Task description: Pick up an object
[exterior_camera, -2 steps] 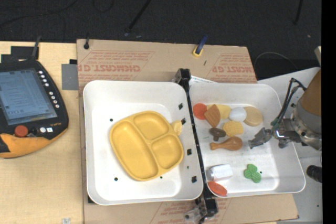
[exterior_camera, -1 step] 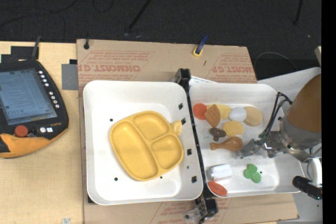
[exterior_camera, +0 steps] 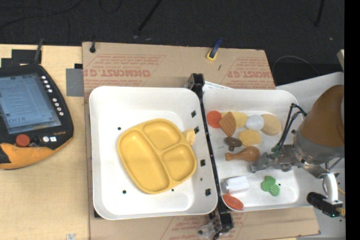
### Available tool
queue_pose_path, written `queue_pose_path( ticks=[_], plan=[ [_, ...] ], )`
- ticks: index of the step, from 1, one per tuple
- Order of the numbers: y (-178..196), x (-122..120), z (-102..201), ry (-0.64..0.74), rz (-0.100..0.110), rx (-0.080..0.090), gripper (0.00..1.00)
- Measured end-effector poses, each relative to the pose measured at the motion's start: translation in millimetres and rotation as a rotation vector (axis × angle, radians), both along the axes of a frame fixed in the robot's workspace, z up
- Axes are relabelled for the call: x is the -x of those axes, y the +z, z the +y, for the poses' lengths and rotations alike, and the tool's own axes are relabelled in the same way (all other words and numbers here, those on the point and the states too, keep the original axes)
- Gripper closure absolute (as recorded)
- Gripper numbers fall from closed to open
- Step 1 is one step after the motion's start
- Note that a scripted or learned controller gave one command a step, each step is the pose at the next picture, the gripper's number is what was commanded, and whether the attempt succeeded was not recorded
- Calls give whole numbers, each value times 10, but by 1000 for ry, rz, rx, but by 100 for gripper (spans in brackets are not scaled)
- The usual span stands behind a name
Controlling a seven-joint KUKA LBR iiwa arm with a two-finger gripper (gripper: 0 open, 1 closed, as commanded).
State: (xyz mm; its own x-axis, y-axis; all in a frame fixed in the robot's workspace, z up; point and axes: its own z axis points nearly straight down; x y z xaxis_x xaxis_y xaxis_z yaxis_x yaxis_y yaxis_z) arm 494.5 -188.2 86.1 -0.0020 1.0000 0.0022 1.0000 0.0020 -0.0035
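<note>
The right bin (exterior_camera: 287, 99) holds several toy food pieces. Among them are a red round piece (exterior_camera: 214, 118), a brown chunk (exterior_camera: 228, 123), a white round piece (exterior_camera: 255, 122), a tan piece (exterior_camera: 271, 124), a yellow piece (exterior_camera: 250, 137) and a brown drumstick (exterior_camera: 243, 154). A white block (exterior_camera: 235, 183) and a green piece (exterior_camera: 270, 185) lie nearer the front. My gripper (exterior_camera: 263, 164) is low inside this bin, just right of the drumstick's end and above the green piece. Nothing can be seen held in it.
The left bin (exterior_camera: 107, 121) carries a yellow divided plate (exterior_camera: 157, 154). A red piece (exterior_camera: 233, 203) sits at the right bin's front left corner. A teach pendant (exterior_camera: 31, 115) lies on the bench at far left. The orange-banded arm (exterior_camera: 326, 118) covers the right bin's right side.
</note>
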Motion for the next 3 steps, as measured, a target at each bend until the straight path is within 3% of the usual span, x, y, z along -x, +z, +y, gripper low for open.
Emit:
queue_pose_path(
  ticks=[1, 3],
  plan=[
    [118, -1, -24, -6, -2, 1, 100],
    [1079, 36, 139, -1, -6, 2, 100]
  ],
)
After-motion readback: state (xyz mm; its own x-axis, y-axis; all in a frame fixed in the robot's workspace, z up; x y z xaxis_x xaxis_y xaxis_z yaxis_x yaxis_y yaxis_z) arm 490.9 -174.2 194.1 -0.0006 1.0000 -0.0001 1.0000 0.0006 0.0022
